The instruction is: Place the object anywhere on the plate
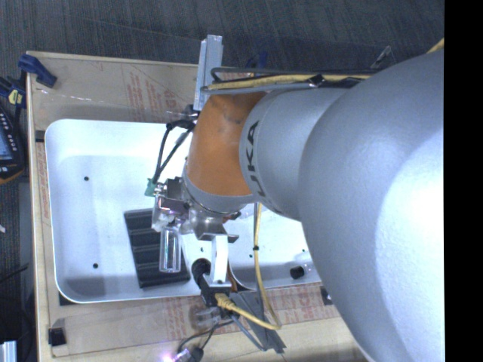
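**A:** Camera view, item one?

**B:** Arm (226, 149), grey with an orange band. It reaches in from the right and covers a good part of the scene.

**A:** Item two?

**B:** End effector (170, 249), low over the left bin (75, 202), towards that bin's near right corner. Whether it is spread or pressed together I cannot tell. The wrist hardware crowds it from this angle.

**A:** The task's thing?

**B:** Dark ribbed slab (147, 247), which I take to be the object. It lies flat on the left bin's floor near the front wall. Its long axis runs from the far side of the bin to the near side, tilted slightly, and the ribs run the same way.

**A:** How does it lie relative to the end effector?

**B:** Directly underneath. The end effector sits over the slab's right-hand half, and most of the bare slab shows to its left. I cannot tell whether it touches the slab or hangs just above it. Nothing here shows the slab gripped.

**A:** The plate?

**B:** I cannot pick it out. The arm hides most of the right bin (275, 266).

**A:** Anything else?

**B:** Small dark piece (296, 272) on the visible strip of the right bin. Yellow cable (256, 262) hanging from the arm across that bin's front edge. Tabletop (113, 81) under both bins.

**A:** Your reading?

**B:** The next move is likely straight down along the slab's short width, since that is the narrower span to close on.
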Controlling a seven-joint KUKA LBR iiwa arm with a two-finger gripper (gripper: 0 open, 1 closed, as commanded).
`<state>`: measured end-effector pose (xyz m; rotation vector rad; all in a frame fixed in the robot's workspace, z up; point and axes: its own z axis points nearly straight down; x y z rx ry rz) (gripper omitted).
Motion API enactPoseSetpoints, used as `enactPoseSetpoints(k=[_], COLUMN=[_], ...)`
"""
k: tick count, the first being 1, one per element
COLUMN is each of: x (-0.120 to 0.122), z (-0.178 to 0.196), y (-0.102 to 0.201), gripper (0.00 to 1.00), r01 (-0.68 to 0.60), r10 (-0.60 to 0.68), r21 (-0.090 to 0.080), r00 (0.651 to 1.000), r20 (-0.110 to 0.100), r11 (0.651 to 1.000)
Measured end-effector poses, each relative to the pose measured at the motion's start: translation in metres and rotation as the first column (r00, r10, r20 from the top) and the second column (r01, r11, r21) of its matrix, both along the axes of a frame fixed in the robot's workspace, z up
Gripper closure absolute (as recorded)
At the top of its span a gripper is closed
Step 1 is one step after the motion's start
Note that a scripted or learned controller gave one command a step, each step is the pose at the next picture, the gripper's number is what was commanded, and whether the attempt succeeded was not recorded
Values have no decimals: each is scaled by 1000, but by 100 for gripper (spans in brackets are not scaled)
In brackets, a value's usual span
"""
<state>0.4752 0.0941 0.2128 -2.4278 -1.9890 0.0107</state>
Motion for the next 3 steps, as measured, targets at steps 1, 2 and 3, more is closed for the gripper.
enactPoseSetpoints(k=[1,2,3], x=[1,69,1], z=[-22,88,12], y=[-49,-9,2], gripper=[100,100,100], r01=[-50,-351,-412], r10=[50,350,412], r21=[2,3,3], r00=[999,937,911], r20=[2,6,1], r11=[999,937,911])
